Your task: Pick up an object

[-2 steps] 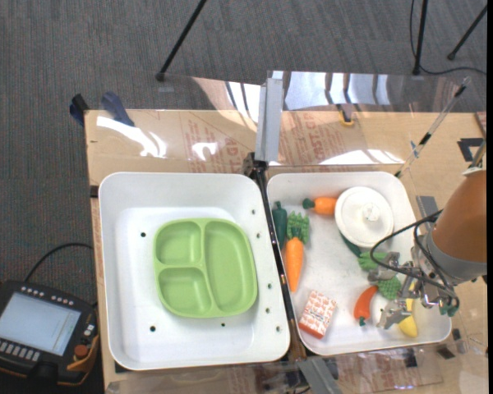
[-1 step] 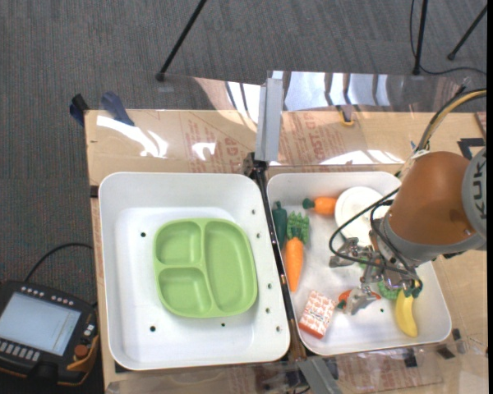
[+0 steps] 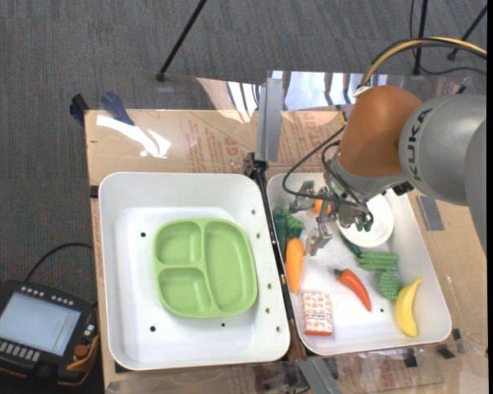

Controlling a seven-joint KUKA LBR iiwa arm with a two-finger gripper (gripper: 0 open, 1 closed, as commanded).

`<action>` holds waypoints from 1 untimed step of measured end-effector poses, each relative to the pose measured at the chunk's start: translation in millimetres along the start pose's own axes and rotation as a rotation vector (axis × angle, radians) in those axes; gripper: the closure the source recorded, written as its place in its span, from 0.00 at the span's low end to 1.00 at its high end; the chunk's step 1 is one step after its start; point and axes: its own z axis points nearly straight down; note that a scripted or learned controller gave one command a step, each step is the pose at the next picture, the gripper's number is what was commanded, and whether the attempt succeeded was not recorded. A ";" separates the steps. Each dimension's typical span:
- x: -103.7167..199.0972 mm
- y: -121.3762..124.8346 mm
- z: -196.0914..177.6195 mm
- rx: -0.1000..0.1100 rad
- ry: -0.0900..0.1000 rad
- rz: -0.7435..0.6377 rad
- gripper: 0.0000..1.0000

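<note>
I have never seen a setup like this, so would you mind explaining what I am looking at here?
This is one camera fixed above a bench, looking down at a slant. The grey arm with the orange band is a robot reaching in from the right; its pincer hangs over the right bin. That bin holds toy food: a carrot, a red pepper, a banana, a small box and some green pieces. The left bin holds a green divided plate. I see nothing between the pincer's fingers.

Both white bins (image 3: 115,220) looked like smooth, slightly glossy plastic, same with the green divided plate (image 3: 205,267). The floor (image 3: 66,48) was matt grey carpet, kinda ribbed.
</note>
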 end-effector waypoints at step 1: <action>-1.2 -0.7 -11.4 0.004 -0.003 -0.004 1.00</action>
